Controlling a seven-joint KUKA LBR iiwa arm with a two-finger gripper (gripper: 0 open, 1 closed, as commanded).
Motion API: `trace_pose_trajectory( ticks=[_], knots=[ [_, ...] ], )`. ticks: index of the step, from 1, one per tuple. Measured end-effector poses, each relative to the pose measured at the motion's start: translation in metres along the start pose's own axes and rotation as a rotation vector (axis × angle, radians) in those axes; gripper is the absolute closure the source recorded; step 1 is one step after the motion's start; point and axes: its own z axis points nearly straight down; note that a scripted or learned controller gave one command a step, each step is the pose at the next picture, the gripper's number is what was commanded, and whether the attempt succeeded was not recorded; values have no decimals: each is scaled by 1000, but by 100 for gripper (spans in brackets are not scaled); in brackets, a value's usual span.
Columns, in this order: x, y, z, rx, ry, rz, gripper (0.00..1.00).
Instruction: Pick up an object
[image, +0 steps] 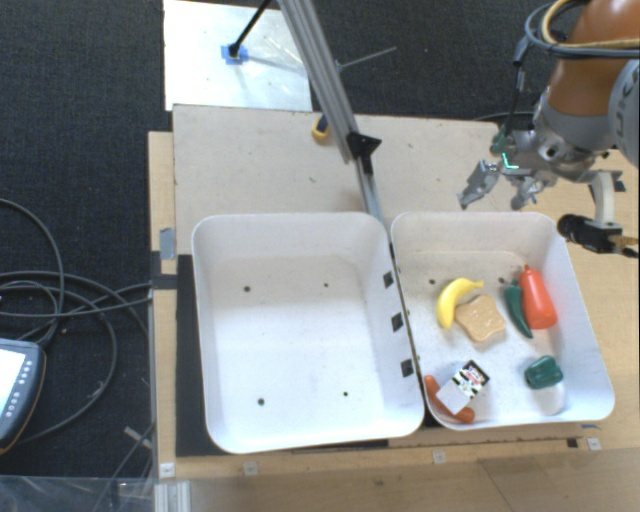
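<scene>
At the near edge of the right bin (585, 330), a small patterned carton (466, 383) is seen lying over an orange-red item (448, 404), with a dark green toy (543, 372) beside it. Its black-and-white print is too small to be read; no brand can be made out. Farther in, a banana (456, 298) is set touching a slice of toast (481, 320), and a green pepper (517, 310) lies against a carrot (537, 298). The left bin (215, 330) stands alongside. Beyond the far rim, the tool (497, 187) is held above the surface (260, 160), fingers spread and nothing between them. No object has been grasped; approach, descent, closure and lift are judged outstanding.
</scene>
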Motion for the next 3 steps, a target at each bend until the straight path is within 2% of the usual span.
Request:
trace_pose_trajectory(
  ticks=[1, 2, 3],
  knots=[
    [0, 1, -2, -3, -1, -2, 0],
    [6, -4, 58, 1, 0, 0, 0],
    [9, -3, 99, 1, -1, -2, 0]
  ],
)
